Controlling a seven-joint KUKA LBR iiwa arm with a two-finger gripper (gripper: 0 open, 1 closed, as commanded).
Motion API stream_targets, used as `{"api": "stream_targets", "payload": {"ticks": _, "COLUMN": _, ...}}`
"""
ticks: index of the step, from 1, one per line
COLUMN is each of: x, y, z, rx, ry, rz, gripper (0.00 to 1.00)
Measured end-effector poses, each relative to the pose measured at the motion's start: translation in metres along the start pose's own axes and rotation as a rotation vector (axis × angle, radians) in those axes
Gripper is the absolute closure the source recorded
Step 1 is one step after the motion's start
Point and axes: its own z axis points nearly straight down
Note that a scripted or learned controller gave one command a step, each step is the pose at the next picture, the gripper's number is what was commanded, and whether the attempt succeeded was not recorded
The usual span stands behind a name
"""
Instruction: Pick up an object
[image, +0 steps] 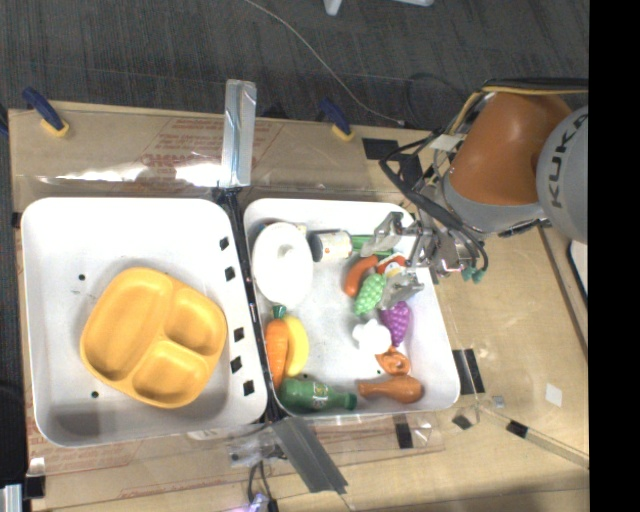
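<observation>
The right bin (435, 330) holds a white bowl (281, 261), a small bottle (333, 243), an orange piece (358, 275), green grapes (370, 294), purple grapes (397, 320), a white piece (372, 337), a carrot (275, 346), a banana (297, 344), a green bottle (315, 395) and a brown drumstick (392, 389). My gripper (402, 262) hangs low over the bin's upper right part, just above and beside the grapes and the orange piece. Nothing shows clearly between its fingers.
The left bin (50, 300) carries a yellow divided plate (152, 335). A metal clamp (238, 130) stands at the back between the bins. The arm's grey and orange body (510, 160) and cables cover the bench at the right.
</observation>
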Motion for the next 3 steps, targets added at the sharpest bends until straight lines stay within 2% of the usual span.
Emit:
{"api": "stream_targets", "payload": {"ticks": 1, "x": 0.035, "y": -0.019, "z": 0.115, "rx": 0.001, "ry": -0.005, "rz": 0.014, "gripper": 0.00}}
{"api": "stream_targets", "payload": {"ticks": 2, "x": 0.032, "y": -0.016, "z": 0.103, "rx": 0.002, "ry": -0.008, "rz": 0.003, "gripper": 1.00}}
{"api": "stream_targets", "payload": {"ticks": 3, "x": -0.063, "y": 0.041, "z": 0.046, "rx": -0.001, "ry": -0.006, "rz": 0.266, "gripper": 1.00}}
